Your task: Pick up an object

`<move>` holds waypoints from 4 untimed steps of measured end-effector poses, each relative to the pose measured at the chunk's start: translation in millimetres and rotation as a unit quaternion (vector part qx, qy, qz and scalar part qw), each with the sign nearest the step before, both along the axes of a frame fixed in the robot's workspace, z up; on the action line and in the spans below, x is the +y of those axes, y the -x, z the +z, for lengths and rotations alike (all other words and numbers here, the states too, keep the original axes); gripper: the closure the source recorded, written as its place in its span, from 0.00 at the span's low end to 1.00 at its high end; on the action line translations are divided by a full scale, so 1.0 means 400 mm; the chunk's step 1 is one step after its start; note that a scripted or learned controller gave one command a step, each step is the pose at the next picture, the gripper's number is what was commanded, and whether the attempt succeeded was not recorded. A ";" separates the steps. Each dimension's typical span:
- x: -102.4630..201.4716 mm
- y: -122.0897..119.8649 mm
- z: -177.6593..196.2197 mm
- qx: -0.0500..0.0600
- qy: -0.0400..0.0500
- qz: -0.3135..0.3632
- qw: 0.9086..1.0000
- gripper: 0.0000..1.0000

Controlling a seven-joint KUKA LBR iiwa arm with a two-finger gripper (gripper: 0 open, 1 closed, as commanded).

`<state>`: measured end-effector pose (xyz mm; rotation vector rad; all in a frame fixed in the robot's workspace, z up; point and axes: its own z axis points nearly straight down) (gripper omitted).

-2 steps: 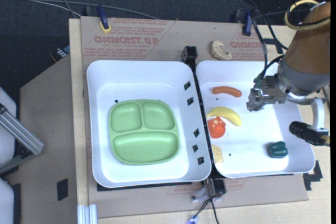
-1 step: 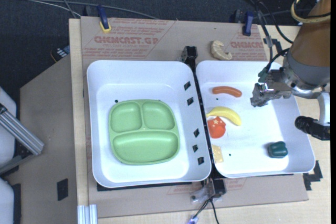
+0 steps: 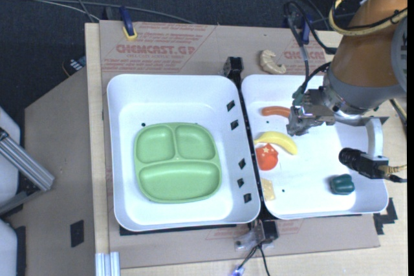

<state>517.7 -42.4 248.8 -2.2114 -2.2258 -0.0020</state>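
The gripper [image 3: 299, 124] hangs low in the right bin [image 3: 310, 203], just above a yellow banana [image 3: 278, 141] and beside a red sausage [image 3: 276, 111]; its jaw state cannot be told. A green divided plate [image 3: 177, 161] lies in the left bin [image 3: 123, 139].

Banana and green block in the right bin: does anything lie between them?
No. In the camera view, bare white bin floor runs from the banana to the green block; the tomato sits left of that line.
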 end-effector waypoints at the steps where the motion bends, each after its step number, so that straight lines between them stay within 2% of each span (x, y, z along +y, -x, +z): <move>1: 0.133 0.030 0.005 0.000 0.000 -0.001 1.000 1.00; 2: 0.271 0.036 -0.018 0.001 0.001 0.000 1.000 1.00; 3: 0.334 0.061 -0.071 0.002 0.001 -0.002 1.000 1.00; 4: 0.336 0.057 -0.043 -0.001 0.001 -0.003 1.000 1.00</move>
